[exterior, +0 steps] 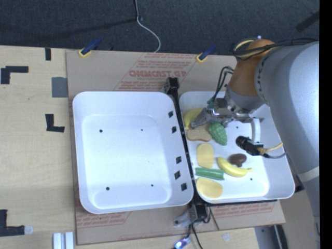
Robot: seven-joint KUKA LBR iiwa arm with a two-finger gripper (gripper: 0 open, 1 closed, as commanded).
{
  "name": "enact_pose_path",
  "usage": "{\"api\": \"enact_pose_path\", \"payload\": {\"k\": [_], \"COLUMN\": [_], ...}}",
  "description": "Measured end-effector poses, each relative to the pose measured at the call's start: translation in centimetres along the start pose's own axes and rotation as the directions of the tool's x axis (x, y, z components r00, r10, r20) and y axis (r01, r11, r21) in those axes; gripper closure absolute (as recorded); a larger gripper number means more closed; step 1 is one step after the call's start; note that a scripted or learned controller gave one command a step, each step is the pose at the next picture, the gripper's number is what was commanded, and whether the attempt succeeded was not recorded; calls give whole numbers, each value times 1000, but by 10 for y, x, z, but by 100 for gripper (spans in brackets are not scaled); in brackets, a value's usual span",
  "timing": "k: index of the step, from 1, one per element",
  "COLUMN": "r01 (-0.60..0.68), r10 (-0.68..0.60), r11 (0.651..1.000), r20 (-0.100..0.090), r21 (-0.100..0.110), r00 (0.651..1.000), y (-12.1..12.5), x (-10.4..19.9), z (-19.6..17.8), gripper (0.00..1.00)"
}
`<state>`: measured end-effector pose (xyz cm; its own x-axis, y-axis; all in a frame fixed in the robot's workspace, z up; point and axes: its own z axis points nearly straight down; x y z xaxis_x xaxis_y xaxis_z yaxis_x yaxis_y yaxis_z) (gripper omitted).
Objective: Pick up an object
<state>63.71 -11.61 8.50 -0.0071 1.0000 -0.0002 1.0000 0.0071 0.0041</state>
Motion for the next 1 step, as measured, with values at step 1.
{"api": "enact_pose_path", "payload": {"k": [1], "r01": [-2], "r10": [2], "r11": [999], "r20": [18], "r21": [51], "r00": [1000], "y": [23], "x": [7], "z": [0], "gripper": [0]}}
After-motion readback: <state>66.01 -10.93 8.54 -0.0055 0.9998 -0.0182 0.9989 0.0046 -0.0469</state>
